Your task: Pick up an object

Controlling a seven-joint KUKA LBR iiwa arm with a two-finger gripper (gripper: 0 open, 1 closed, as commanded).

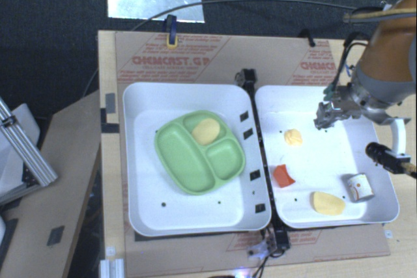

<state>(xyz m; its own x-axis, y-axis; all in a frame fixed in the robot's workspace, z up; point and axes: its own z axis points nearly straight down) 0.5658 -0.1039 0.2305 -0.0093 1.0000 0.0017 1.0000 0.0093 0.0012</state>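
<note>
We read "CHEMCAST GP" in red print on the brown board (195, 52) under the bins, once behind the left bin (140, 140) and partly again behind the right bin (384, 205). No other writing is legible.

The right bin holds four candidates for picking. A small pale yellow lump (293, 137) lies toward its far left. A small red-orange piece (283, 176) sits nearer, just beside the bin's left wall. A larger yellow oblong (328, 203) lies near the front edge. A small white cylinder with a dark marking (359, 186) lies on its side to the right of the oblong.

The left bin holds a green divided tray (189, 169), tilted in plan, with a yellow rounded item (206, 131) in its far compartment.

The gripper (324, 119) hangs over the far part of the right bin. The pale yellow lump is closest, just left and slightly nearer than the fingertips, apart from them. We cannot tell how far the gripper is open; we see nothing in it.
</note>
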